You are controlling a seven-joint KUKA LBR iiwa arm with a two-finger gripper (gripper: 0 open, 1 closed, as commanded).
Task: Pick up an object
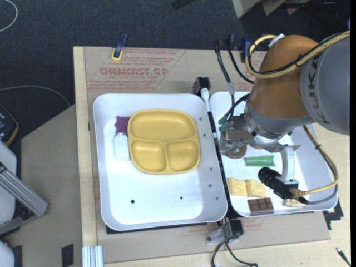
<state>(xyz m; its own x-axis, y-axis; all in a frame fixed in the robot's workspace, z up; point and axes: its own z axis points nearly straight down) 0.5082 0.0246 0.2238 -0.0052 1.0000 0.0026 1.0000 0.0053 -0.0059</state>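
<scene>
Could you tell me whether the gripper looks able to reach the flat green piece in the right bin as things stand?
Probably yes: the flat green piece lies uncovered in the right white bin, just beside the gripper, with nothing on top of it.

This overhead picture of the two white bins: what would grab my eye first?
The yellow divided tray fills much of the left bin, with a purple item and a small white one tucked against its left side. The big grey arm with its orange band hangs over the right bin, above a green piece, yellow pieces and a brown block.
</scene>
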